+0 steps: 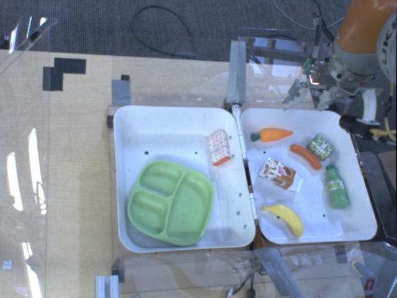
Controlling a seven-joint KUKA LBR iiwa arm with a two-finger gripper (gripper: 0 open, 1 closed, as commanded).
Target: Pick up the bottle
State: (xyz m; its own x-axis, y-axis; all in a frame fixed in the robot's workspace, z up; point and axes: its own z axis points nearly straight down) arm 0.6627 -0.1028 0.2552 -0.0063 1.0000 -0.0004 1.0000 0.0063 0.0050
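The bottle (337, 188) is small and green with a green cap. It lies in the right bin (363, 228), close to that bin's right wall, cap toward the back. My gripper (308, 99) hangs over the right bin's back rim, well behind and to the left of the bottle. Its two fingers stand apart with nothing between them. The arm's orange band (366, 17) is at the top right.
Also in the right bin are a carrot (274, 135), a red sausage (306, 156), a green packet (320, 146), a brown-and-white box (279, 174) and a banana (286, 218). The left bin (124, 166) holds a green divided plate (170, 202) and a small red-white packet (219, 148).
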